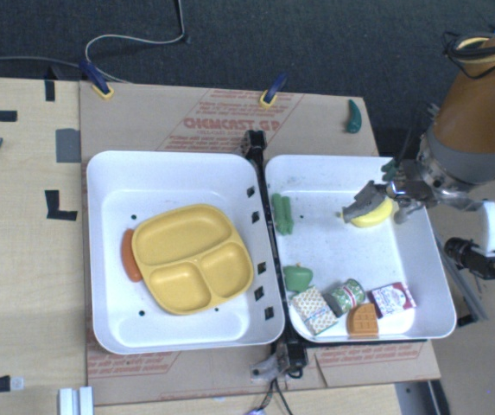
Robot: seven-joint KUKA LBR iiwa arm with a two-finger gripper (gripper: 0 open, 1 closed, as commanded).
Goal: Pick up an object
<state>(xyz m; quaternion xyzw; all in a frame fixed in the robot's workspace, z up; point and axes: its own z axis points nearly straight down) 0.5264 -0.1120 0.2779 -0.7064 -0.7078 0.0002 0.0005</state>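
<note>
From the camera view, the arm is reaching in over the right bin, and its pincer is sitting low at that bin's upper right part, with the banana showing yellow between its two dark fingers. The fingers are closing on the fruit from either side, so the pincer is clamped on the banana; whether the fruit is lifting off the bin floor or resting on it I cannot tell.

The rest of the right bin's contents are lying well apart from the grasp, which is leaving the pincer room to work: a green pepper is resting against the left wall, and along the near edge a second green piece, a checked packet, a small can, a carton and an orange waffle are crowding together.

In the left bin, a yellow divided tray is lying tilted, partly covering a hot dog at its left edge.

Both bins are sitting on cardboard clipped to the bench.
</note>
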